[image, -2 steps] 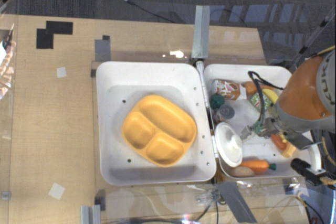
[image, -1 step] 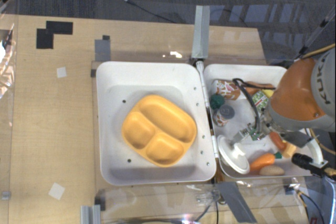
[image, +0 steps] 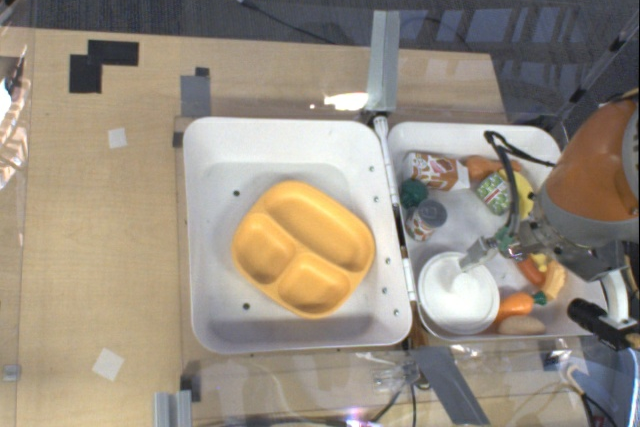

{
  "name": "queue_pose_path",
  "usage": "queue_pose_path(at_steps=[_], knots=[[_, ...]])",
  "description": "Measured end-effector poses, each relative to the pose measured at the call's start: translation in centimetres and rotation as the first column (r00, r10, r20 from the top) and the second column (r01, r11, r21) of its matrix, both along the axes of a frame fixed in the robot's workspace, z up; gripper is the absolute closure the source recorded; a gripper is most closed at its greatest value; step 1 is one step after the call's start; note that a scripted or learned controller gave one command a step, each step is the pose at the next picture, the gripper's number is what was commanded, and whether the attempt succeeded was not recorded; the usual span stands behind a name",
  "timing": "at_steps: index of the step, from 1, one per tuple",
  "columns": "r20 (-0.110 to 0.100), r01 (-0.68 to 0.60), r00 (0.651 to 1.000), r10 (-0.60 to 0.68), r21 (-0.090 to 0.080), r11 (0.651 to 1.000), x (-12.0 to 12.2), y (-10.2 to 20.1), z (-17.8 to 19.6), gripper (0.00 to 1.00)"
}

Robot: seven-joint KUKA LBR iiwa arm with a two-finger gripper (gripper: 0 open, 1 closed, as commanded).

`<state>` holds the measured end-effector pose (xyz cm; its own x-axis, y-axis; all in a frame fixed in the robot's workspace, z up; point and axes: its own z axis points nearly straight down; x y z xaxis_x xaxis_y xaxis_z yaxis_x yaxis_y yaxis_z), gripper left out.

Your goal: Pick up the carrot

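Note:
The carrot (image: 516, 305), orange with a green end, lies near the front right corner of the right bin (image: 400, 245). It sits between a white bowl (image: 457, 295) and a tan, potato-like piece (image: 521, 324). My gripper (image: 490, 248) hangs over the middle of the right bin, above the bowl's far rim. It is up and to the left of the carrot and apart from it. The grey arm with its orange band (image: 600, 185) reaches in from the right and hides part of the bin's right side.
The right bin also holds a bottle (image: 436, 171), a green and white can (image: 497, 195), a banana (image: 521, 191), a small jar (image: 430, 215) and orange and yellow pieces (image: 540, 273). A yellow divided plate (image: 303, 246) lies in the left bin (image: 200, 245).

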<state>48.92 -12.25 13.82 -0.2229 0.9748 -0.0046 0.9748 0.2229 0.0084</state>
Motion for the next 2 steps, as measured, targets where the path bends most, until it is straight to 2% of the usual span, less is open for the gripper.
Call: queue_pose_path(at_steps=[1, 2], knots=[[0.018, -0.403, 0.915, 0.403, -0.012, 0.915, 0.7, 1.0, -4.3, 0.0], [-0.001, -0.073, 0.997, 0.073, 0.0, 0.997, 0.0, -1.6, -1.4, 0.0]])
